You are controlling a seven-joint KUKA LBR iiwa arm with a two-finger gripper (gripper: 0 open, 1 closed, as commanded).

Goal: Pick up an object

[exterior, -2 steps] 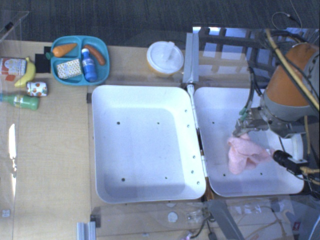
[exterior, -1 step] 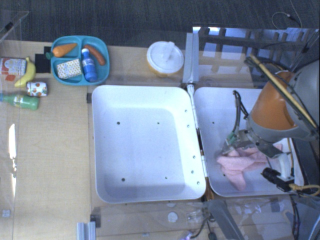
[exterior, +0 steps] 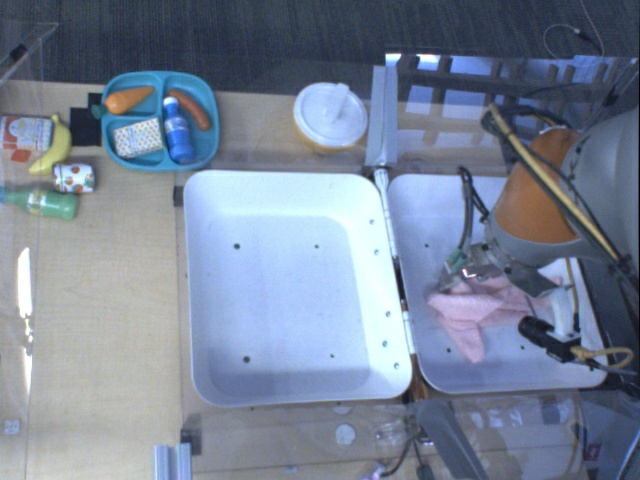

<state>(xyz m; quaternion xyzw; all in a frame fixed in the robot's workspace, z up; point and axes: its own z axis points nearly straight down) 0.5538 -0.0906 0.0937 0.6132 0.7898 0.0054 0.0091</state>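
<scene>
Pink cloth (exterior: 478, 313) lies crumpled in the right bin (exterior: 430, 358), gripper (exterior: 472, 265) touching its upper edge, closure indeterminate; grasp step appears underway, and the next move calls for a confirmed pinch before lifting.

Pale wood counter (exterior: 100, 318) is carrying two white bins; dark grey carpeted floor (exterior: 250, 13) is showing beyond its far edge. Metal frame (exterior: 500, 78) is standing at upper right, catching light.
</scene>
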